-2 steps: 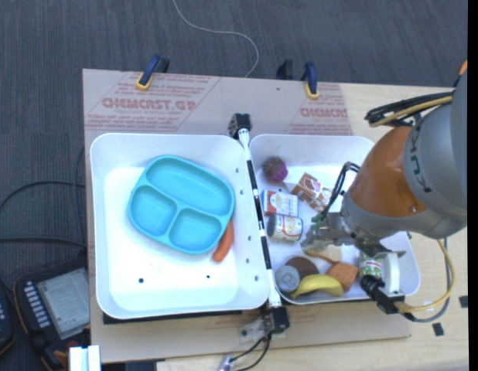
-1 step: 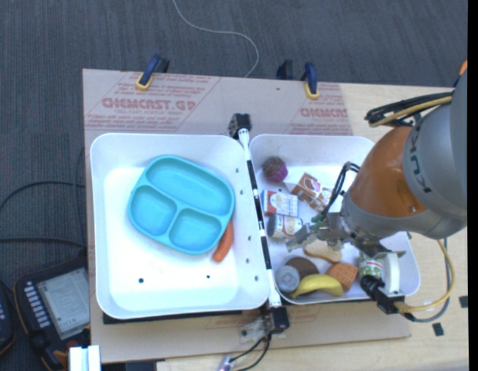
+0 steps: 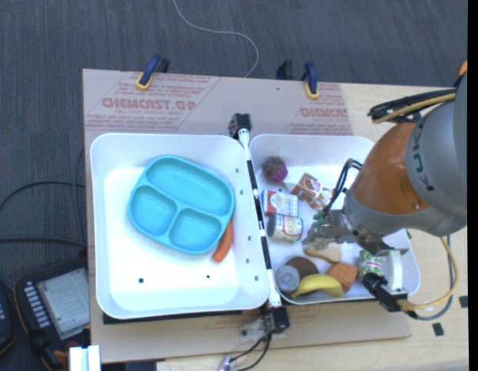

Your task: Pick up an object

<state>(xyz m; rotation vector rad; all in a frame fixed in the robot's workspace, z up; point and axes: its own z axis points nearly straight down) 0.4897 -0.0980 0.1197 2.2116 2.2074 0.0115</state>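
The right bin [image 3: 316, 140] holds a purple ball [image 3: 274, 168], a brown snack packet [image 3: 309, 187], a red-and-white packet [image 3: 283, 203], a small labelled cup [image 3: 286, 226], a pale bread piece [image 3: 324, 250], a brown disc [image 3: 298, 270], a banana [image 3: 317, 285], an orange cracker [image 3: 344, 273] and a green can [image 3: 370, 265]. My gripper [image 3: 329, 231] is low in this bin, just above the bread piece and right of the cup. The wrist hides its tips.
The left bin [image 3: 100, 207] carries a blue three-part plate [image 3: 181, 205] with an orange carrot [image 3: 223, 244] beside its lower right edge. A black-and-white divider bar [image 3: 254, 199] runs between the bins. Clamps sit on the board's far edge.
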